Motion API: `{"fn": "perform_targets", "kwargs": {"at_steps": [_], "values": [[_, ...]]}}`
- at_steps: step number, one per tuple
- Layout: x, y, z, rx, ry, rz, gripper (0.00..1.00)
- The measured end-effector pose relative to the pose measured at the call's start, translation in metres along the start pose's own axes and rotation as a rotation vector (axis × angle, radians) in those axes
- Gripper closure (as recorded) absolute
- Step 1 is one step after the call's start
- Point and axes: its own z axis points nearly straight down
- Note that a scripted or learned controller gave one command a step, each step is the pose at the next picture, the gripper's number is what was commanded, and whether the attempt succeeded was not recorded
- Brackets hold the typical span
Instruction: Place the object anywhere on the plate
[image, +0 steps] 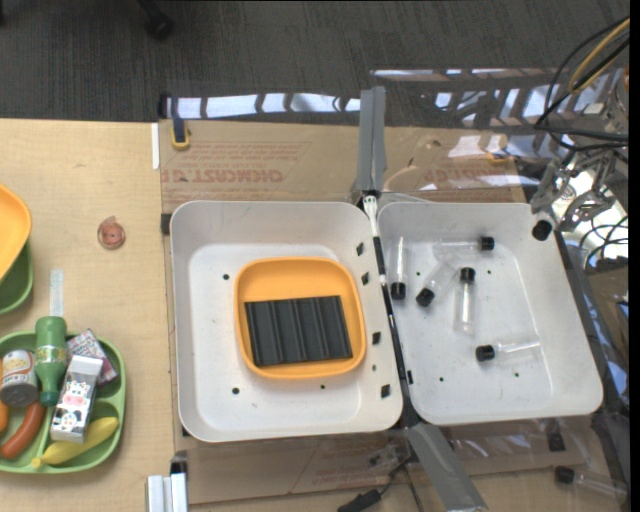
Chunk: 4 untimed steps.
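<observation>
An orange square plate (298, 270) lies in the middle of the left white bin (200, 330). A dark grey ribbed slab (303, 331) rests flat on the plate and covers most of its floor. In the right white bin (560, 390) lie several clear tubes with black caps. One tube (397, 268) lies by the bin's left wall, another (466, 297) near the middle, and a third (508, 349) toward the front.
A green tray (105, 440) of toy food sits at the left on the wooden bench, with a yellow bowl (10, 235) behind it. A small pink disc (112, 234) lies on the bench. Cables (590, 120) crowd the back right corner.
</observation>
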Motion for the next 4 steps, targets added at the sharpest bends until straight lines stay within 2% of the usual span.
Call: {"fn": "perform_targets", "kwargs": {"at_steps": [1,2,3,4], "values": [[0.0,0.0,-0.076,-0.002,0.0,-0.169,1.0],[0.0,-0.001,-0.176,-0.003,-0.001,-0.45,1.0],[0.032,0.034,-0.052,-0.007,0.0,-0.681,1.0],[0.0,0.0,-0.171,-0.004,-0.002,-0.841,1.0]]}}
